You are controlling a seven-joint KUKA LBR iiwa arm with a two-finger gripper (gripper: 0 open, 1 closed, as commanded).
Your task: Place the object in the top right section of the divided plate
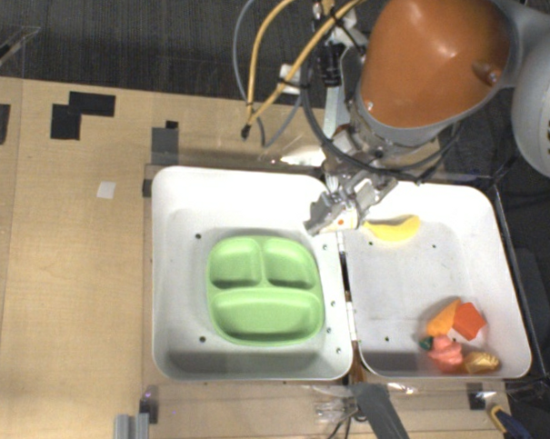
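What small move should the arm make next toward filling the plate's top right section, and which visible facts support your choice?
Probably a short shift toward the banana and down onto it. The gripper hangs over the rim between the two bins with nothing seen between its fingers, the banana lies just beside it in the right bin, and the green divided plate in the left bin holds nothing in its top right section.
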